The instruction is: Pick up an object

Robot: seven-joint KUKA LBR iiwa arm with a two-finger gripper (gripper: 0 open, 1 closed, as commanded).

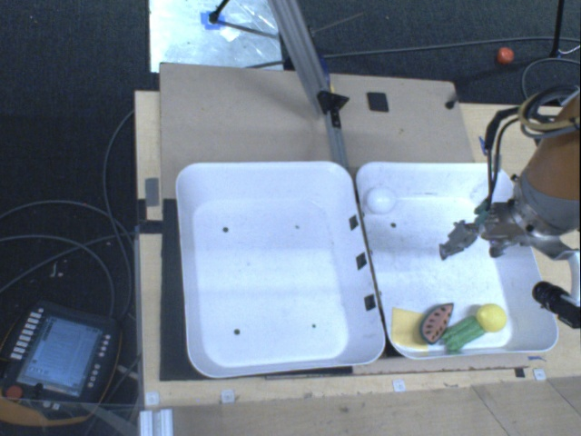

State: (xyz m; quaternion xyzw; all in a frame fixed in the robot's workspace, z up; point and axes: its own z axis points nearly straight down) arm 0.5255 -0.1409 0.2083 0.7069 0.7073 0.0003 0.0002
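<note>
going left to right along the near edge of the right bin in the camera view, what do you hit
yellow wedge → watermelon slice → green piece → yellow ball. The white ball lies at the far left corner of that bin, off this line.

Single fixed camera above bench (272, 125), slanted down, moderately far perhaps; both bins (272, 271) framed.

Arm (545, 189): grey casing, orange band above wrist, black cables looped beside it. Gripper (457, 242): dull grey metal, angular.
</note>
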